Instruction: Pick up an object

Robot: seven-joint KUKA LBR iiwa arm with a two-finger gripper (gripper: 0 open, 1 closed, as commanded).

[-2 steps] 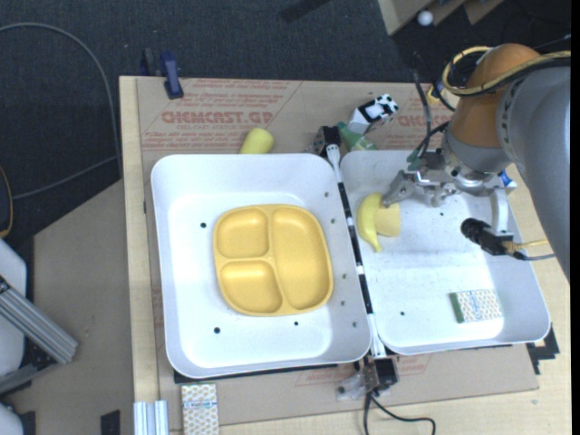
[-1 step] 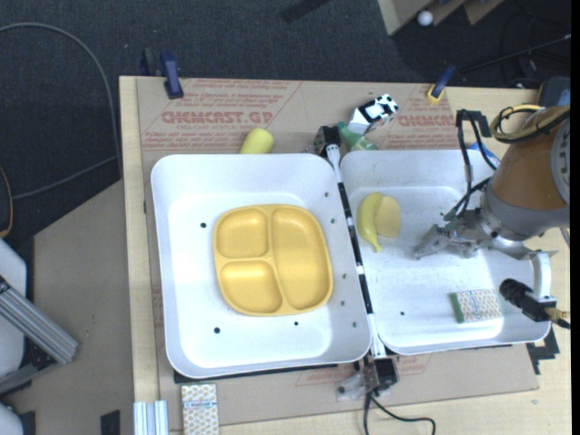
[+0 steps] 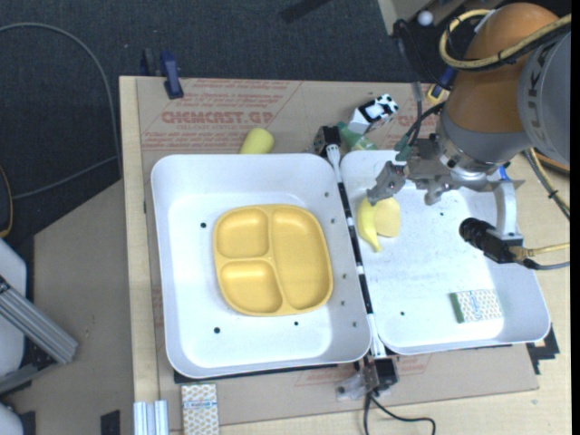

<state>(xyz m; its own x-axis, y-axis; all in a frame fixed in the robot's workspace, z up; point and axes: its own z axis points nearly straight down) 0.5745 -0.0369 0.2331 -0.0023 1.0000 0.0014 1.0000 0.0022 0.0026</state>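
**Camera view: gripper low over the banana, nothing lifted yet**

Camera view puts your gripper inside the right bin, near its left wall. One grey finger is visible, angled down and to the left; you cannot tell from this slant whether the hand is open or closed, so don't count on a grasp. Just below that finger lies the banana, a yellow piece resting on the bin floor. Finger and fruit look very close, perhaps touching, but nothing shows the banana caught between the fingers.

Judged from this, the pick is at the approach or closing stage: reach done, grasp unconfirmed, lift still to come.

Farther from the gripper, toward the bin's near corner, sits a small green-and-white packet. Across the divider, well to the gripper's left, a yellow tray lies in the left bin, untouched.
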